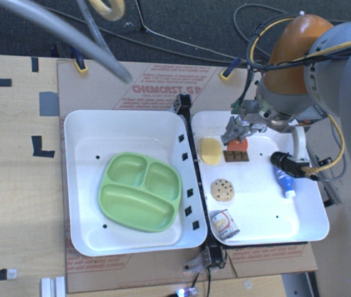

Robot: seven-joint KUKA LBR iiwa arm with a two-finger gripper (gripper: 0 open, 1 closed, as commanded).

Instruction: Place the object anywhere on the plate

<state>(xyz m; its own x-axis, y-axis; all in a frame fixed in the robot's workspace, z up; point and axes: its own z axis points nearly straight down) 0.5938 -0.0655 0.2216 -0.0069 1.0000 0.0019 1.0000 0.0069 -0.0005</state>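
Cardboard sheet (163, 85) underlies two white bins (76, 166) on a wooden bench (15, 184).

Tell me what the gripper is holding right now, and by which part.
Cannot be told: the gripper sits low over the orange block and chocolate bar, hiding any hold.

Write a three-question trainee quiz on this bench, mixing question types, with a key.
1. True or false: the green divided plastic plate lies in the left white bin.
2. Which item lies nearest the gripper? A) the round chocolate-chip cookie B) the small orange block C) the blue and white bottle
3. Fill in: the pale yellow rounded toy food piece lies in the ___ white bin.

Key: 1 true; 2 B; 3 right.
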